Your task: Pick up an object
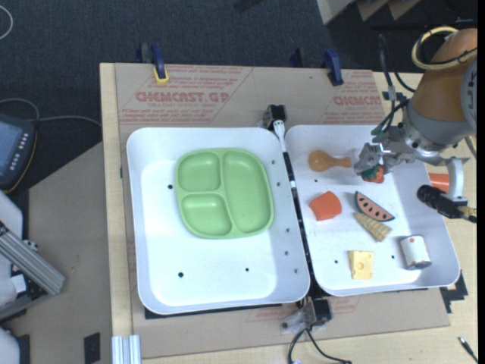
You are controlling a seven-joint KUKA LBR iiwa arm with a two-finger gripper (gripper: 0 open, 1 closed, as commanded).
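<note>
The right bin holds several small toys. My gripper hangs over its far side, right above a small red and green object that touches or sits just under it. Whether that object is gripped is hidden. A tan spoon-shaped piece lies just left of the gripper. Nearer the front lie an orange-red block, a watermelon slice, a tan cone, a yellow cheese wedge and a white can.
The left bin carries a green divided plate. An orange piece lies at the right bin's right rim, beside a black part of the arm. The arm's orange band rises over the far right corner.
</note>
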